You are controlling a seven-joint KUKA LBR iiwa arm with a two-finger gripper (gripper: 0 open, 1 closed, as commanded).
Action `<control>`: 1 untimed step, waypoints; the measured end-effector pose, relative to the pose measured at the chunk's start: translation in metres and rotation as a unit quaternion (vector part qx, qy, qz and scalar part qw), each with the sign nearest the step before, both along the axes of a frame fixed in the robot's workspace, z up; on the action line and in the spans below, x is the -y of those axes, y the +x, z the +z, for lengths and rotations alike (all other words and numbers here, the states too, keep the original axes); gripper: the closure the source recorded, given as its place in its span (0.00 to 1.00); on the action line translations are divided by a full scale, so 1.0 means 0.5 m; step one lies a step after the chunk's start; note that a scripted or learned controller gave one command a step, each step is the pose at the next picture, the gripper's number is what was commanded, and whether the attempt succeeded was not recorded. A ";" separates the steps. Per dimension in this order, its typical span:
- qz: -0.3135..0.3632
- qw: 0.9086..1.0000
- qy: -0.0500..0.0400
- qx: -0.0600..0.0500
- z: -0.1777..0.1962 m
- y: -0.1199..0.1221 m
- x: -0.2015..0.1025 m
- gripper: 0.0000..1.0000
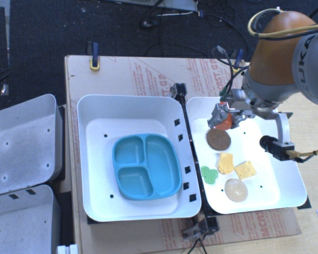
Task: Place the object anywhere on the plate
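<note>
A: Claw (222, 116) low over the far end of the right bin (286, 187), just above the brown disc (219, 139). Finger spread: cannot tell, hidden under the wrist housing. Something orange-red (226, 121) right at the tip; gripped or merely touched, cannot tell.

B: Noted. Orange piece small, smooth, mostly covered. Position of the plate?

A: Blue plate (146, 166) in the left bin (95, 142), well apart from the claw. Glossy plastic, rounded rectangle, three compartments, set at a slant.

B: Rest of the right bin?

A: Brown disc flat, round, matte, just beside the claw tip. Nearer the camera: yellow ridged piece (226, 163), yellow wedge (245, 170) with holes like cheese, just beside each other. Green leafy-edged piece (209, 174) near the dividing wall. Pale tan round piece (236, 190) nearest the front rim, dull surface.

B: Bins?

A: Shallow, white, smooth, rounded corners, touching side by side on a cardboard sheet (138, 73).
</note>
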State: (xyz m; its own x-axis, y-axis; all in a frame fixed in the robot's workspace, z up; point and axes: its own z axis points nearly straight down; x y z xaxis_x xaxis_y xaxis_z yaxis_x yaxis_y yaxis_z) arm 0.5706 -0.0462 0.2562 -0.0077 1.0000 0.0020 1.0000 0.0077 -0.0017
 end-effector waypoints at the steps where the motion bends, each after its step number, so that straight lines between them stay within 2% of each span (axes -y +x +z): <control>1: 0.000 1.000 0.000 0.000 -0.035 -0.028 -0.099 1.00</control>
